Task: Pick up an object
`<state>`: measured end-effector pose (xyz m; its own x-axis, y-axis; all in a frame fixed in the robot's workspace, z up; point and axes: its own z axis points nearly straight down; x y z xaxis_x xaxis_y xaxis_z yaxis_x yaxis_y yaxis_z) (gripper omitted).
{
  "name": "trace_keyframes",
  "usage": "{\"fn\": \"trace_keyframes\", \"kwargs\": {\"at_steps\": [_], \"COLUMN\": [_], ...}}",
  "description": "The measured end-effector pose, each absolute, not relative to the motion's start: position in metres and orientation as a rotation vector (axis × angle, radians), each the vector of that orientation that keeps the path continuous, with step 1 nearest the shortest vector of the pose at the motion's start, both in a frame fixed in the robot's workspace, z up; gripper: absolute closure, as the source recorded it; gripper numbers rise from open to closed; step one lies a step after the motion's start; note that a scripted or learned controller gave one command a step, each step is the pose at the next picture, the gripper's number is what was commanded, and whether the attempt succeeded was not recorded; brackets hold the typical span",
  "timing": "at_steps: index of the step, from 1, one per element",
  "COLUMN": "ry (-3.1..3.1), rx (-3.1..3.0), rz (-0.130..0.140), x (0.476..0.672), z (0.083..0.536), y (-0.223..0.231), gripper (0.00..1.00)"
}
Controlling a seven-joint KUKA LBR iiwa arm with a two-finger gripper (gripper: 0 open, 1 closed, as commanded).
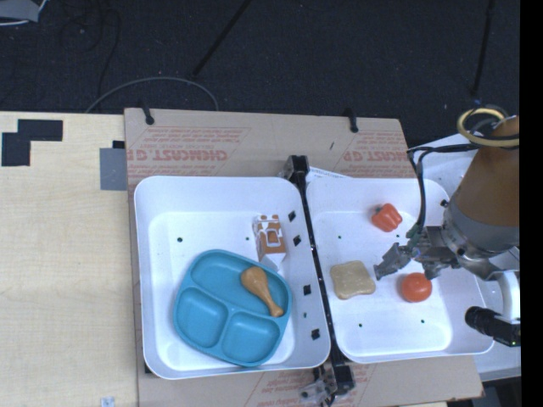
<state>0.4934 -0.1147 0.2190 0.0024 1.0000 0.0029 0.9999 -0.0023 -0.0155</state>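
Gripper (409,261) found low over the right bin (339,329), jaws parted and nothing seen between them

The fingers were observed spread, one tip directed left toward the tan bread slice (352,279), the red tomato (416,287) lying just near of them. An orange-red pepper (386,217) was noted farther back in the same bin. In the left bin (153,227) a blue divided plate (225,325) was recorded bearing a chicken drumstick (263,288), with a small orange-and-white carton (271,236) just beyond the plate
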Motion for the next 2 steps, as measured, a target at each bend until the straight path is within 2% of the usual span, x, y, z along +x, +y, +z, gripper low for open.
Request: {"fn": "trace_keyframes", "kwargs": {"at_steps": [1,2], "ry": [-2.219,-2.215], "rx": [-2.219,-2.215], "rz": [0.003,0.008], "x": [0.496,0.491], "z": [0.225,0.161], "y": [-0.115,-0.111], "gripper": [0.00,0.00]}}
